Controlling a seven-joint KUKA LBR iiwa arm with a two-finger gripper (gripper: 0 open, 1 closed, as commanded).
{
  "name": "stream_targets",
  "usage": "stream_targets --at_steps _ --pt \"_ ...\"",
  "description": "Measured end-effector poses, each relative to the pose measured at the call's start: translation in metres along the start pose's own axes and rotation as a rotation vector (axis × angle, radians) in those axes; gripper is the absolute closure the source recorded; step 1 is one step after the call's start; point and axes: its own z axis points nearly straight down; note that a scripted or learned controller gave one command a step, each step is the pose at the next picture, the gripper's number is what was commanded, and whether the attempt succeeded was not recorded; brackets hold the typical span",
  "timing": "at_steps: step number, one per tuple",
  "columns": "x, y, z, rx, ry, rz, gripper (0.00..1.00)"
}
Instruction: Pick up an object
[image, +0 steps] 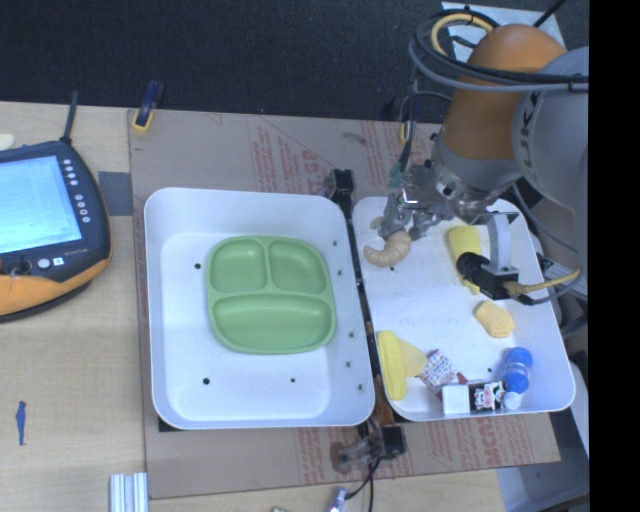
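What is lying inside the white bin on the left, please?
Inside the left bin lies one green divided plate with three compartments, which look bare. Small dark dots mark the bin floor around it. Whatever is under the plate is covered and cannot be seen.

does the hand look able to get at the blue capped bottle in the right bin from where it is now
Probably yes. The bottle lies in the right bin's near corner with nothing on top. The hand is over the far end by a tan curved piece, and bare floor lies between.
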Motion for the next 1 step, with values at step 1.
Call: stream_targets --at_steps 1 --pt "0.0404 -0.0295 -0.0346 0.001 0.002 0.001 1.00"
